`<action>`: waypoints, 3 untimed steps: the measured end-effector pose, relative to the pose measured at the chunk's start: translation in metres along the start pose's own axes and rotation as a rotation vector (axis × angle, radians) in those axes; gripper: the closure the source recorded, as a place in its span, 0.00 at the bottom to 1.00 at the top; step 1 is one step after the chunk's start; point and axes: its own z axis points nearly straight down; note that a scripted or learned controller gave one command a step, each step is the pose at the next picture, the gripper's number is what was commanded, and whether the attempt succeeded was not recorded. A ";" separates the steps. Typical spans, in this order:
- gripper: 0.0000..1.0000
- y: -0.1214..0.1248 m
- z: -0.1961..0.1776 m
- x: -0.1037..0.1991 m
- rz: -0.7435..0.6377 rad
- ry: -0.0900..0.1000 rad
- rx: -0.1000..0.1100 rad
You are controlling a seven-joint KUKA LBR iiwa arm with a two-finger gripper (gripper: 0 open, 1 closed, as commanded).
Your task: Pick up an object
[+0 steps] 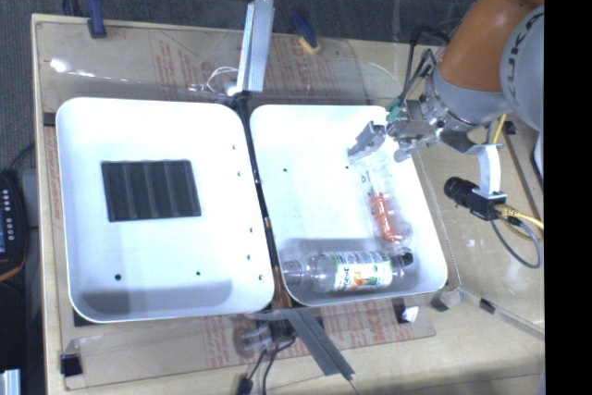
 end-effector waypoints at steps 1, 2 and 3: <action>0.00 0.046 -0.020 -0.007 -0.023 -0.001 -0.004; 0.00 -0.033 -0.004 -0.012 -0.100 -0.001 -0.003; 0.00 -0.025 0.024 -0.010 -0.166 0.000 -0.001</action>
